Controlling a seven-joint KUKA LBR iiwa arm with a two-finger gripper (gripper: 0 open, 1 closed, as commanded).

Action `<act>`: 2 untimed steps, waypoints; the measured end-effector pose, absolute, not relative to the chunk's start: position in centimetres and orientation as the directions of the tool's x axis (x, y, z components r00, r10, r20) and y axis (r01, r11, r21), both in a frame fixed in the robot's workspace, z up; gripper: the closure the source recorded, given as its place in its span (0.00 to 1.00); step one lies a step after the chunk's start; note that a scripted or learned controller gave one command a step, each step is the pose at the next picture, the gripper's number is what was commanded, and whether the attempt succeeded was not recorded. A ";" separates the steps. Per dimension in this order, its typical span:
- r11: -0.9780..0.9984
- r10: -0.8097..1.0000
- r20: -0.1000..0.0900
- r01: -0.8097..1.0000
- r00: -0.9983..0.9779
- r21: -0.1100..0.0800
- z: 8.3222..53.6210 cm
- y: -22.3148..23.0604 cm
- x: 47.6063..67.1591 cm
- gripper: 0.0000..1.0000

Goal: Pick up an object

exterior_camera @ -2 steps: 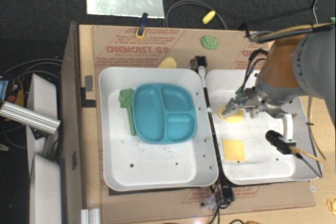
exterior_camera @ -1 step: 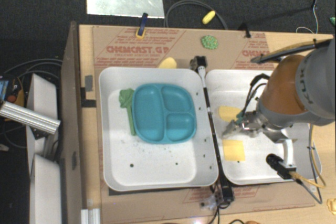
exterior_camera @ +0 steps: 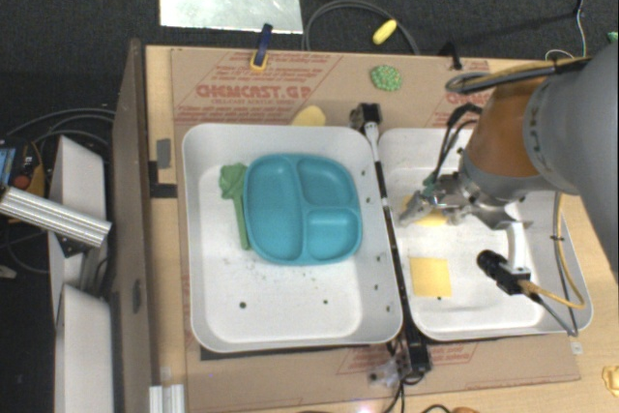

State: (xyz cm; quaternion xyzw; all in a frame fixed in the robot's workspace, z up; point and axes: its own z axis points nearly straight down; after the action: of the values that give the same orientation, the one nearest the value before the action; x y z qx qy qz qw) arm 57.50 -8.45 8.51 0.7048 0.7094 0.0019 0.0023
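Your gripper (exterior_camera: 432, 205) sits low in the right bin (exterior_camera: 551, 319), over something yellow; you cannot tell whether it grips. The yellow square (exterior_camera: 430, 277) lies just beside it, untouched. Lift now and you may come up empty-handed.

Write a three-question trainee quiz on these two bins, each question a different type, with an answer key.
1. True or false: the blue divided plate lies in the left bin.
2. Multiple choice: the yellow square in the right bin lies A) under the plate, B) on the bin floor nearer the camera than the gripper, C) outside both bins.
3. Fill in: a ____ leafy piece shows at the plate's left edge.

Key: 1 true; 2 B; 3 green.
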 end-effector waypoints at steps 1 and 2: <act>0.004 1.000 -0.002 1.000 -0.004 0.006 8.5 -10.8 61.2 0.00; 0.002 1.000 0.000 1.000 -0.002 0.000 10.1 -9.1 58.1 0.00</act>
State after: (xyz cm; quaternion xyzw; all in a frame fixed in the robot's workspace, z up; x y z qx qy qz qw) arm 58.15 -9.08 10.13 0.7063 0.7079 0.0001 0.0000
